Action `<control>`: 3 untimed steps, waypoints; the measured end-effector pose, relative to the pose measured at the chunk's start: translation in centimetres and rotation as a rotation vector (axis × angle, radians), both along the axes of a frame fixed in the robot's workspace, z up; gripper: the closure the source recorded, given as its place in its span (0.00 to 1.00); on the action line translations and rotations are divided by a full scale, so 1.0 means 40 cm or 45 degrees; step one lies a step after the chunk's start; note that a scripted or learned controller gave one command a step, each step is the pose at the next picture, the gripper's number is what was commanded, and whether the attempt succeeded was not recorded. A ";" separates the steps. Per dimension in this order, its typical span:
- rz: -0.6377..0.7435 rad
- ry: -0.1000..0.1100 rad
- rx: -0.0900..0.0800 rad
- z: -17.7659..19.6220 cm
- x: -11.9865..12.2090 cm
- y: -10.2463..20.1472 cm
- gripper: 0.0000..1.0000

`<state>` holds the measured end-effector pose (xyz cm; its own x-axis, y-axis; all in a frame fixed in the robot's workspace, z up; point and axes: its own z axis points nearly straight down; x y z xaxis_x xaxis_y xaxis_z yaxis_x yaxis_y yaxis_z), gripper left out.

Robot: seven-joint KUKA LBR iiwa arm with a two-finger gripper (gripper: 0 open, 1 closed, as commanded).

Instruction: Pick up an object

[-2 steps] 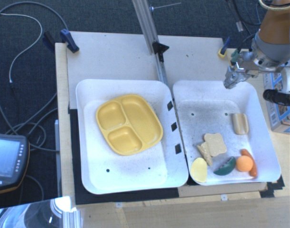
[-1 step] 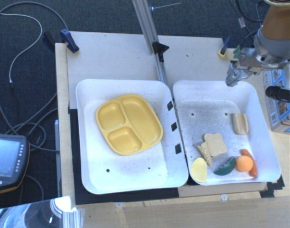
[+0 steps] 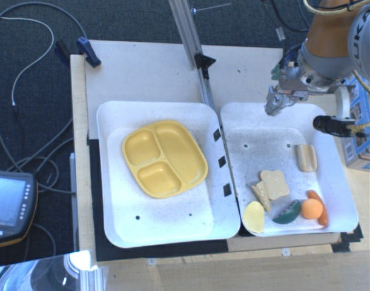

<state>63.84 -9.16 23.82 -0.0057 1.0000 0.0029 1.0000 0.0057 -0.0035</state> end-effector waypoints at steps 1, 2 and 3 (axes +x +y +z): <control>0.000 0.001 0.000 -0.017 -0.047 0.116 1.00; 0.000 0.000 0.001 -0.013 -0.100 0.258 1.00; 0.001 -0.002 0.001 0.009 -0.125 0.378 1.00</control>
